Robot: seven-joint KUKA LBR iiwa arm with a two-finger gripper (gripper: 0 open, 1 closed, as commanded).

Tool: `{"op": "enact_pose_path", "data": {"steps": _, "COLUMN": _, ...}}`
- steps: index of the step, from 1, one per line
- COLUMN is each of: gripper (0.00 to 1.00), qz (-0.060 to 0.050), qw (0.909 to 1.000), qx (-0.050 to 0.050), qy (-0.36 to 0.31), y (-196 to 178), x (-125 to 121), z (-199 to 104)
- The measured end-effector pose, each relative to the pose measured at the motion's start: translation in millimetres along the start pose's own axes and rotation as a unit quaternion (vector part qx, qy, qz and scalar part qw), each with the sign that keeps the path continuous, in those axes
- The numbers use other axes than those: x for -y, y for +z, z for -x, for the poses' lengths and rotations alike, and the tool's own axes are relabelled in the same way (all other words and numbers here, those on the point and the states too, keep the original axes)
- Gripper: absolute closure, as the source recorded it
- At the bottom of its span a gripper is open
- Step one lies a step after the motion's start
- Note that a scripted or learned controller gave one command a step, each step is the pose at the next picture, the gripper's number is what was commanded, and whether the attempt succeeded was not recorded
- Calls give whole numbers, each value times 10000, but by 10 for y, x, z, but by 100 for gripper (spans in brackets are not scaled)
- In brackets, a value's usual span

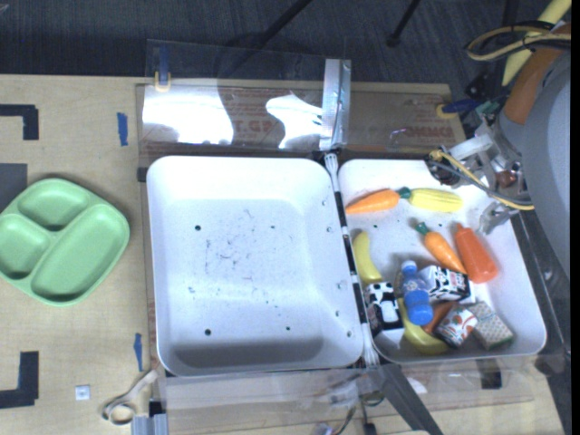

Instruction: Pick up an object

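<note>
1. Cables (512, 39), yellow and black, loop just above the gripper (485, 184), which hangs at the upper right corner of the right bin (535, 320); whether the tool is spread or pressed together cannot be told, and nothing shows in it.
2. Nearest the gripper, just to its left, a corn cob (435, 199) lies along the bin's far wall; further left, an orange carrot (373, 201) lies end to end with the corn.
3. Just below the gripper, a fat orange-red carrot (476, 252) lies beside a smaller carrot (438, 246); the two look to be touching.
4. Further below and left, a crowded heap: a blue bottle (417, 299), a black-and-white patterned piece (447, 284), a red-and-white packet (459, 324), a brownish block (492, 329) and a yellow banana (419, 338) pressed together, with a black-and-white box (383, 304) at the bin's left wall.
5. A second yellow banana (365, 256) lies along that left wall, above the box.
6. Well to the gripper's left, the left bin (245, 261) shows its white floor with faint scuffs.
7. Far left on the wooden bench (72, 125) sits a green divided tray (62, 240).
8. A clear plastic sheet (245, 107) stands behind the left bin.
</note>
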State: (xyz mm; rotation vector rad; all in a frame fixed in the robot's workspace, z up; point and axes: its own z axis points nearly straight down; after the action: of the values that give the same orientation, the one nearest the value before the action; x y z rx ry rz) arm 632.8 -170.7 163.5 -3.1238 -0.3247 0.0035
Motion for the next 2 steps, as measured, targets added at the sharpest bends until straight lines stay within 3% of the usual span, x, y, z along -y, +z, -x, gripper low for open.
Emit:
{"op": "enact_pose_path", "data": {"steps": 1, "gripper": 0, "qz": 4, "qw": 10000, "qx": -6, "qy": 0, "y": -2565, "x": -436, "z": 329}}
{"op": "enact_pose_path", "data": {"steps": 2, "gripper": 0, "qz": -3, "qw": 9965, "qx": 4, "qy": -835, "y": -857, "x": -517, "z": -67}}
